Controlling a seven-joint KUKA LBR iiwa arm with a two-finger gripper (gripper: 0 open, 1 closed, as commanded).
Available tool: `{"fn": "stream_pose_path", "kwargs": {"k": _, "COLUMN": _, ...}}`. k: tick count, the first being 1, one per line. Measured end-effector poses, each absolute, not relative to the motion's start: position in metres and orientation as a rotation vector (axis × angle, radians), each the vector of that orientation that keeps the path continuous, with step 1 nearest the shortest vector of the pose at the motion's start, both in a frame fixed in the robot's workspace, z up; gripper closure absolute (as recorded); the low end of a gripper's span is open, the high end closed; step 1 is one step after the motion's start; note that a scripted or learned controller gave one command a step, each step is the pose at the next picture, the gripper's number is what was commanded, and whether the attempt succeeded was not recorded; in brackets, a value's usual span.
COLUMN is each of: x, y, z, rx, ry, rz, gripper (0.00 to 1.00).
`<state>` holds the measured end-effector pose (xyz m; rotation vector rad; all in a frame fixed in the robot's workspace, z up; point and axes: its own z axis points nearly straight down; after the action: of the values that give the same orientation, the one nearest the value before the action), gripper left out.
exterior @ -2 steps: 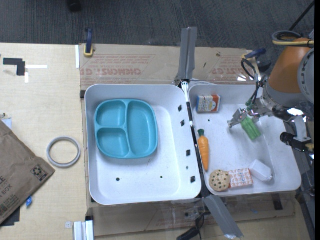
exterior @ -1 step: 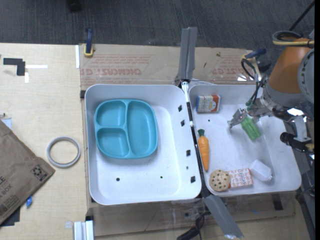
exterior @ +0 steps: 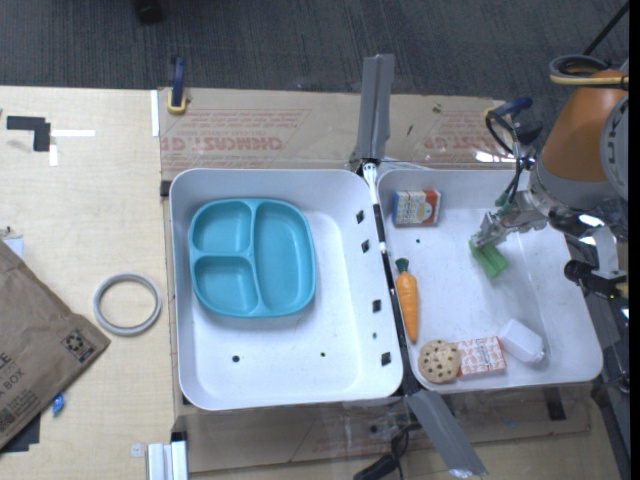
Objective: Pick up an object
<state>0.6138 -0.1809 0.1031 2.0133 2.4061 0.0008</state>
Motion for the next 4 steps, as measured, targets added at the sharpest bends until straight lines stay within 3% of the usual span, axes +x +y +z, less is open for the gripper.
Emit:
{"fn": "stream_pose_path", "kwargs": {"k": 1, "x": 0.613, "y": -0.181, "z": 0.101, "rx": 2.015, "ry": 2.408, "rz": -0.002, "gripper": 0.0}}
{"fn": "stream_pose_path", "kwargs": {"k": 2, "x": 0.613, "y": -0.181, "z": 0.111, "rx": 2.014, "ry": 2.406, "rz": -0.001, "gripper": 1.0}}
{"fn": "stream_pose_path", "kwargs": {"k": 3, "x": 0.613, "y": -0.181, "z": 0.111, "rx": 2.014, "ry": 2.406, "rz": -0.001, "gripper": 0.0}}
{"fn": "stream_pose_path", "kwargs": {"k": 4, "x": 0.594, "y": -0.165, "z": 0.092, "rx": 2.07, "ry": 2.364, "rz": -0.002, "gripper": 0.0}}
